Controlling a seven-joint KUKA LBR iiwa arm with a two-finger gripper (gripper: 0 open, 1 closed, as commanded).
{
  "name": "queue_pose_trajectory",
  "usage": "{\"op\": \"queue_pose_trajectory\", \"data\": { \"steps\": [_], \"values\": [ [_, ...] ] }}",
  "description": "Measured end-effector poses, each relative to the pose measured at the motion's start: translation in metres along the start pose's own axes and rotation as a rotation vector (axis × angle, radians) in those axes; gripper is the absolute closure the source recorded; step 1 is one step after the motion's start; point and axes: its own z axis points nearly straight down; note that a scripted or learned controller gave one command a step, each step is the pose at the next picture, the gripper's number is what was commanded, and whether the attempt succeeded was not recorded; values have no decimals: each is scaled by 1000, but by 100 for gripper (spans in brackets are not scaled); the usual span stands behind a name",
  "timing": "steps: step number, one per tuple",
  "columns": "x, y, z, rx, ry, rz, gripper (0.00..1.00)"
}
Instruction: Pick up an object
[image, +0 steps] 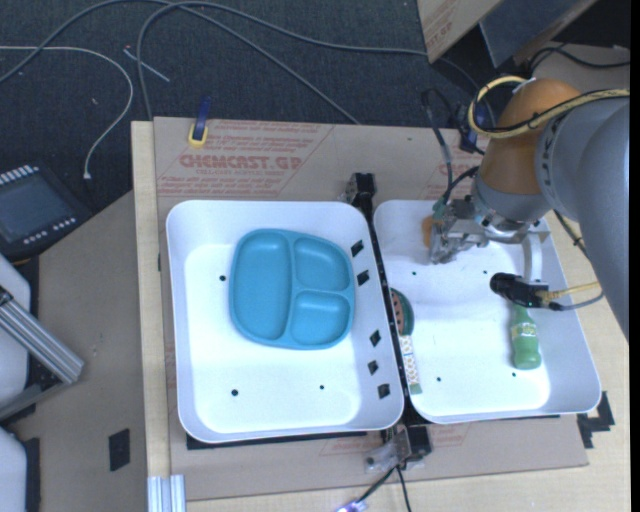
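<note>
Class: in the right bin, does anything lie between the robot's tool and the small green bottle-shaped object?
Nothing visible does. The tool is over the far left of the shallow white right bin; the small green bottle-shaped object lies toward its right side, nearer the camera, with bare bin floor between them.

1 grey arm (595, 150) reaching in from the right, with its gripper (447, 240) low and leaning toward the left.

The thick grey link crosses the upper right corner of the camera view and narrows into the rounded orange band (520, 140). Under the band, the pale metal wrist (500, 208) turns downward and to the view's left. The gripper is the arm's leftmost part, a small metal piece tilted down and left from the wrist. Its tip is small and dim at this slant, so the state of its grip cannot be made out.
</note>
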Motion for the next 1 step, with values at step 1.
{"op": "queue_pose_trajectory", "data": {
  "steps": [1],
  "values": [
    [-7, 9, -53, -6, -2, 0, 100]
  ]
}}
